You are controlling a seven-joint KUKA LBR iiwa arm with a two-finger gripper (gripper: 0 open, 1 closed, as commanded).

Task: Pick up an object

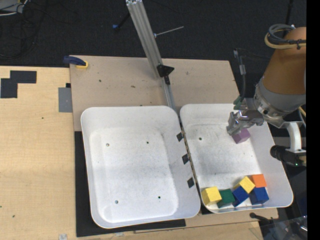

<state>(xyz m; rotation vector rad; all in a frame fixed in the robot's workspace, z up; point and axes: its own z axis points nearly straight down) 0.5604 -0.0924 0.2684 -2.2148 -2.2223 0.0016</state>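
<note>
Purple block [242, 135]: right of frame, in the right bin [220, 154], touching the tool's tip.
Tool [239, 126]: grip on block unclear, cannot tell.
Handling: probably light, rigid; pinch opposite flat faces.

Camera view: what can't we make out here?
- Gripper: finger state unclear; small and blurred against the purple block, so a grasp can't be confirmed.
- Green block: partly covered by neighbouring blocks in the right bin corner.
- Arm: upper part cut off by the right edge.
</note>
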